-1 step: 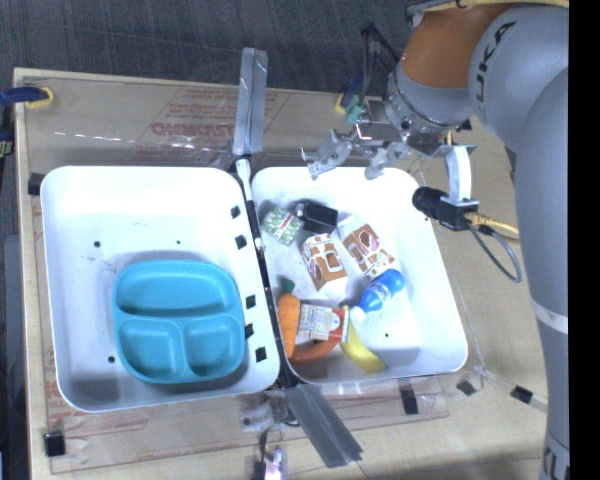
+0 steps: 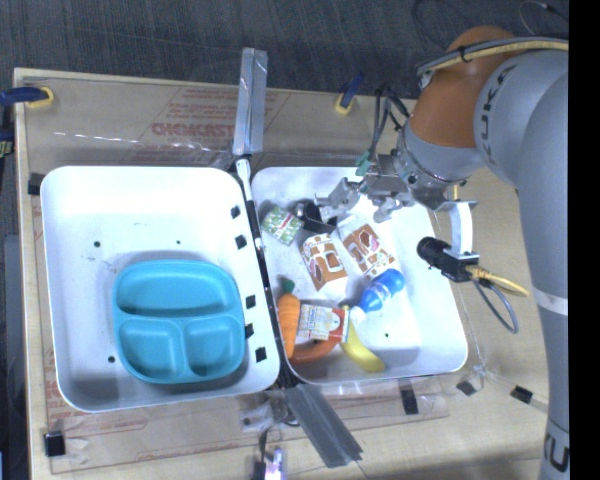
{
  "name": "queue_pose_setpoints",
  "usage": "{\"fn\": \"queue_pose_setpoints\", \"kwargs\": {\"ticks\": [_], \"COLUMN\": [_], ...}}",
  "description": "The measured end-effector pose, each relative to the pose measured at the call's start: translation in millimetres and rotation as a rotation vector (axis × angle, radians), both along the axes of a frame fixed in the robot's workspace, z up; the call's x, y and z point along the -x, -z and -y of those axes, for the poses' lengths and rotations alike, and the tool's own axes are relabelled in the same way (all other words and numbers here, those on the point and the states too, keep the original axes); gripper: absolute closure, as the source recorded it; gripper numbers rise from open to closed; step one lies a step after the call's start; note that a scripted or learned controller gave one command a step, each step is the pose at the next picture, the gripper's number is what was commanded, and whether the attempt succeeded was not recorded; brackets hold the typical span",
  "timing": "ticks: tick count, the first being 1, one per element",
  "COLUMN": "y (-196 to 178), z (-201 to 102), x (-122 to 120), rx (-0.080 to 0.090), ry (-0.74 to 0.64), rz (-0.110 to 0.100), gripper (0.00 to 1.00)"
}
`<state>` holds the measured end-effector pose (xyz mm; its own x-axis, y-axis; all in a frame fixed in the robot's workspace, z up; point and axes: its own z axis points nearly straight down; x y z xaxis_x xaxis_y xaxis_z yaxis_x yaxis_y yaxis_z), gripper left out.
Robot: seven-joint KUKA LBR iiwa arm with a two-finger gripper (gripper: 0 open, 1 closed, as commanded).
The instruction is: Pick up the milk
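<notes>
Two white cartons with brown print lie side by side in the middle of the right bin [image 2: 435, 343]. One milk carton [image 2: 323, 260] lies to the left and the other carton [image 2: 368, 249] to the right. I cannot tell their labels apart. My gripper [image 2: 362, 205] hangs just behind them, over the back of the right bin. Its fingers [image 2: 336, 202] are spread open with nothing between them. The right-hand carton lies directly in front of the fingertips.
The right bin also holds a small green-and-white carton [image 2: 280, 225], a blue bottle [image 2: 382, 290], an orange carrot [image 2: 289, 320], a red-printed carton [image 2: 321, 322] and a yellow banana [image 2: 361, 354]. A blue divided tray [image 2: 176, 320] lies in the left bin [image 2: 80, 228].
</notes>
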<state>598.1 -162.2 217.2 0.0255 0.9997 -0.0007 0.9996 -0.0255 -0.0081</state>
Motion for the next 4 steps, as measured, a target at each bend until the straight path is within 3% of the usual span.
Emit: {"fn": "queue_pose_setpoints", "kwargs": {"ticks": [1, 2, 3, 4], "y": [-43.2, 76.1, 109.7, 111.2], "z": [-35.2, 17.1, 40.1, 20.1], "x": [-42.8, -55.0, 16.0, 61.1], "rx": [0.001, 0.0, 0.005, 0.006], "ry": [0.162, 0.179, 0.174, 0.182], "rz": [0.001, 0.0, 0.041, 0.041], "gripper": [0.0, 0.0, 0.0, 0.0]}}
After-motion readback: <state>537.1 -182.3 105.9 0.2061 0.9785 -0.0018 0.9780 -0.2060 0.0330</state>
